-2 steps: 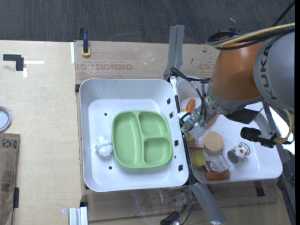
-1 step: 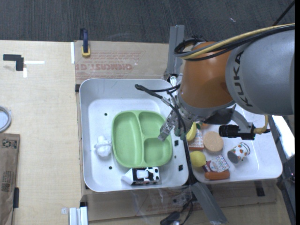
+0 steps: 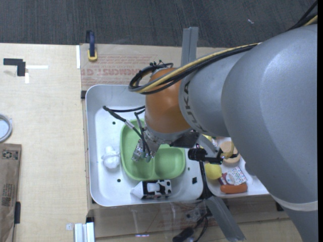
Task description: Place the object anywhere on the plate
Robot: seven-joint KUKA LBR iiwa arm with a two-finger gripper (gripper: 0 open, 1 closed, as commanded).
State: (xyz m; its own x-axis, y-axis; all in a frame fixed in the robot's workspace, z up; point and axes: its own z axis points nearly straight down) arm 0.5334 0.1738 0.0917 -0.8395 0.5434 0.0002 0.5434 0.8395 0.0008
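Note:
A green plate (image 3: 169, 166) lies in the left white bin (image 3: 96, 130). My gripper (image 3: 141, 153) hangs over the plate's left half, under the orange wrist band (image 3: 164, 105). The arm hides the plate's upper part. A small white lumpy object (image 3: 110, 158) rests on the bin floor just left of the plate's rim. A black-and-white patterned object (image 3: 154, 188) lies right below the plate's front edge. I cannot make out anything held at the gripper's tip.
The right bin (image 3: 252, 188) holds a yellow piece (image 3: 213, 171), a red and white packet (image 3: 234, 179) and a tan round item (image 3: 228, 149). The big grey arm covers most of that bin. A roll of tape (image 3: 4, 128) sits at the far left.

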